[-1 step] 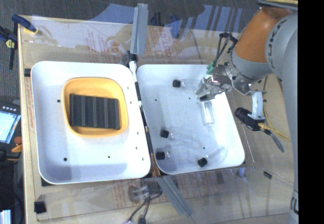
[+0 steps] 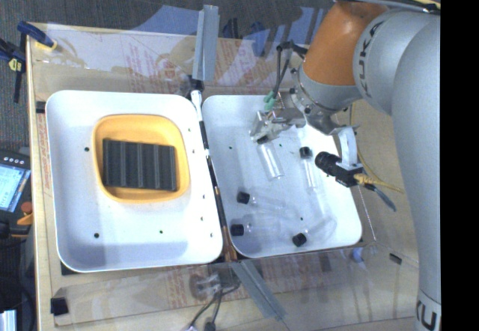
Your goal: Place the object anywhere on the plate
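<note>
We see yellow plate (image 2: 140,127) ribbed dark inside, clear vials (image 2: 271,163) in right bin (image 2: 224,165); claw (image 2: 266,121) state unclear.

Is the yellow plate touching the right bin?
Apart. The camera view shows the plate lying wholly inside the left bin, with white bin floor between it and the right bin.

We look down from above the bench at a slant, taking in both the left bin (image 2: 75,232) and the right bin (image 2: 232,120) (the arm (image 2: 397,82) enters from the right).
</note>
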Robot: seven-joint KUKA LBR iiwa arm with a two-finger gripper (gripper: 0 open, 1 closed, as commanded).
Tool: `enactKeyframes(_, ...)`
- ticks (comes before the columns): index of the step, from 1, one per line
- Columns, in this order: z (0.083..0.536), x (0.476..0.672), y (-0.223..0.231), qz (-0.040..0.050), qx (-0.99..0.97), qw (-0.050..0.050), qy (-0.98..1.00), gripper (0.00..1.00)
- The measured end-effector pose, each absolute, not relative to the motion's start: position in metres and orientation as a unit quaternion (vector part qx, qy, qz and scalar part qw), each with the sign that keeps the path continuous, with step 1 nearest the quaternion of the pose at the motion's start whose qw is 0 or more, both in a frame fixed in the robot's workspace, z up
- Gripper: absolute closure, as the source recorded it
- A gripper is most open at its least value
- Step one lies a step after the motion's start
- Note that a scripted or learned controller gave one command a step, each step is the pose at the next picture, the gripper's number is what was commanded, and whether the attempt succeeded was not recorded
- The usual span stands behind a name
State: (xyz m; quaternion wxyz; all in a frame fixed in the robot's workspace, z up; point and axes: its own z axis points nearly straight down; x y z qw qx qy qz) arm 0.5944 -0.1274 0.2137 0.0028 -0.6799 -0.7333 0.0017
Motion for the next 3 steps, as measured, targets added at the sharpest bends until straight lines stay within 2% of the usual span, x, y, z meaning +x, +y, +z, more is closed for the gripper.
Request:
enactKeyframes(1, 0.251, 0.630, -0.086, 0.0011, -0.635, 0.001, -0.772, 1.00)
enactKeyframes(2, 0.190, 0.637, -0.064, 0.0016, -0.594, 0.002, -0.804, 1.00)
enactKeyframes(3, 0.243, 0.631, -0.043, 0.0004, -0.596, 0.001, -0.803, 1.00)
